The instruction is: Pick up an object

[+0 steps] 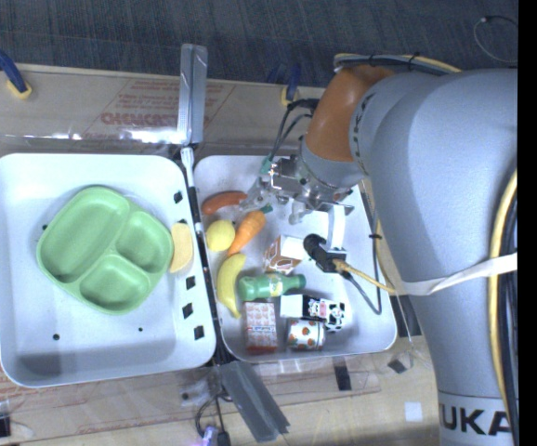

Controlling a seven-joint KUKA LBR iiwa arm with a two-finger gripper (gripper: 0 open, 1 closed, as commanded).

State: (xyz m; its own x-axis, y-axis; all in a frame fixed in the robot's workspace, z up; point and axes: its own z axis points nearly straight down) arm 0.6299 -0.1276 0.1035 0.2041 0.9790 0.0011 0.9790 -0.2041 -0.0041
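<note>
The gripper [282,186] is lowered over the far edge of the right bin [373,328], just beside the carrot [246,231], presumably for a grasp. Whether anything is grasped cannot be told. The green plate [106,247] is left in the left bin [8,249].

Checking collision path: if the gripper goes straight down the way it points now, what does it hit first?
Probably the carrot: the gripper hangs over the right bin, just up and right of the carrot, with the hot dog close by. Depth is unclear from this slanted view.
</note>
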